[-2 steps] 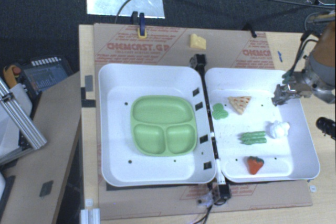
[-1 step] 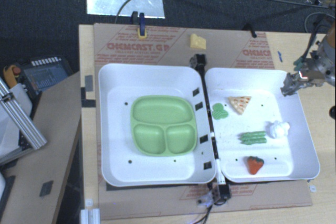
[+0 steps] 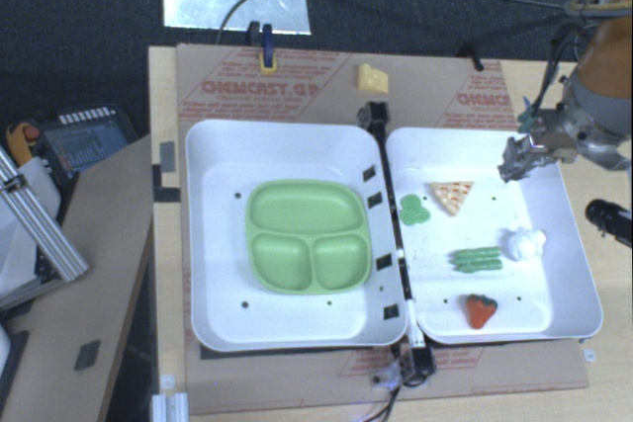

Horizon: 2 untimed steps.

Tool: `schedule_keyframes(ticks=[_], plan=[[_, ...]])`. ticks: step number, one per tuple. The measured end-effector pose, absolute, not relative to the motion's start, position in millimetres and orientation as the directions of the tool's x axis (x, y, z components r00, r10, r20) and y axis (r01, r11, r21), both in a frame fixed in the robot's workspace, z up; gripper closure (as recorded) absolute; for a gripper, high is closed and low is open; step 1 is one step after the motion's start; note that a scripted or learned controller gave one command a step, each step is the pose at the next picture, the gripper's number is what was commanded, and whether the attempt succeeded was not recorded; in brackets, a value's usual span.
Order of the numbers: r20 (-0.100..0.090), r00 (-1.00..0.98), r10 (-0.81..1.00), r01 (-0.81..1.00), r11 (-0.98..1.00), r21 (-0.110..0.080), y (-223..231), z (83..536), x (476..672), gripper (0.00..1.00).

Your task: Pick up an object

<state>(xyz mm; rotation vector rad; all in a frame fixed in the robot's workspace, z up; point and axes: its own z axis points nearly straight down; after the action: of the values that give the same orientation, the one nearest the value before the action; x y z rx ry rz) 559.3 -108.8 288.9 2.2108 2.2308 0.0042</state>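
The right bin point(image 3: 564, 212) holds several small toy foods. A pizza slice point(image 3: 451, 195) lies near its middle, with a green leafy piece point(image 3: 413, 210) to its left. Lower down are green beans point(image 3: 477, 259), a white lumpy piece point(image 3: 523, 244) and a red strawberry point(image 3: 481, 310). My gripper point(image 3: 516, 162) hangs over the bin's upper right part, right of and above the pizza slice. Nothing shows between its fingers.
The left bin point(image 3: 213, 212) holds a green divided plate point(image 3: 308, 235). A yellow block point(image 3: 373, 78) lies on the cardboard behind the bins. A blue and yellow clamp point(image 3: 266, 47) stands at the back edge. Grey equipment sits at the far left.
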Motion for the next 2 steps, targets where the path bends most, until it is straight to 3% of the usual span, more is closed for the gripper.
schedule_keyframes(ticks=[2], plan=[[0.002, -0.01, 1.0, 1.0, 0.01, 0.002, -1, 271, 549.5, 1.0]])
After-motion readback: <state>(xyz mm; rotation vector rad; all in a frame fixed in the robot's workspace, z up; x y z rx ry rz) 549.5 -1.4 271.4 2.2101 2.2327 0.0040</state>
